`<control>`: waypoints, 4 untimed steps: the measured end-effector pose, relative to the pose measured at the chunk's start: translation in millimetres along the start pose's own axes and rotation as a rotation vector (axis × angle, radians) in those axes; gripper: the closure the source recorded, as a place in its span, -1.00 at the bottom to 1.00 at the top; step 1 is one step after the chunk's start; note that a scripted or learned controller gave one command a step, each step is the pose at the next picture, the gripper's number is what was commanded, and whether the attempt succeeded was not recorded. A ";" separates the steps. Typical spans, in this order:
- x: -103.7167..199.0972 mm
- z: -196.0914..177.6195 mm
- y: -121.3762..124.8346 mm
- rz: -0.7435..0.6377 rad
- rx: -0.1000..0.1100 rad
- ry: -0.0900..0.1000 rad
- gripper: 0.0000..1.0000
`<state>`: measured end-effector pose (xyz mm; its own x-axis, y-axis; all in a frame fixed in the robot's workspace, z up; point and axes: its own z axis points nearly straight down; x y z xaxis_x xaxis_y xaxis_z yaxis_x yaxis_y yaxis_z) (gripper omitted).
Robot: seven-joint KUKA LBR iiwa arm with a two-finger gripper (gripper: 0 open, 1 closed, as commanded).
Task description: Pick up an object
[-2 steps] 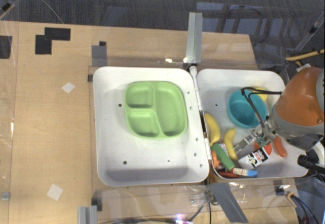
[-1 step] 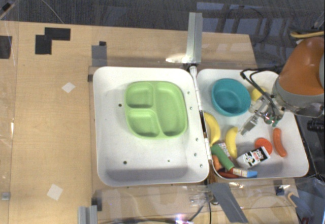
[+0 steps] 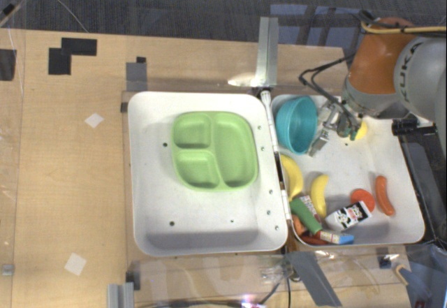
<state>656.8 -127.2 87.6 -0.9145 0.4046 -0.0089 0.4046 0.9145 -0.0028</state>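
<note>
Camera view: gripper is low in the right bin, just beside the teal bowl, which lies tipped on its side at the bin's left wall. Can't tell the tool's opening, or whether anything is in it. A small yellow item sits just behind the wrist. Two bananas, a hot dog and a small carton lie nearer the front. Green divided plate sits in the left bin. Looks like the approach/grasp step, target probably the bowl rim. Next: confirm a grip, then lift straight up.
</note>
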 end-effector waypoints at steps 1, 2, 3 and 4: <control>22.0 -2.2 9.7 0.169 0.018 -0.020 -1.00; 89.7 -2.8 -11.3 0.499 -0.001 -0.004 -1.00; -2.2 -0.1 16.8 0.739 0.004 0.001 -1.00; 58.6 -1.3 -8.2 0.772 -0.004 0.003 -1.00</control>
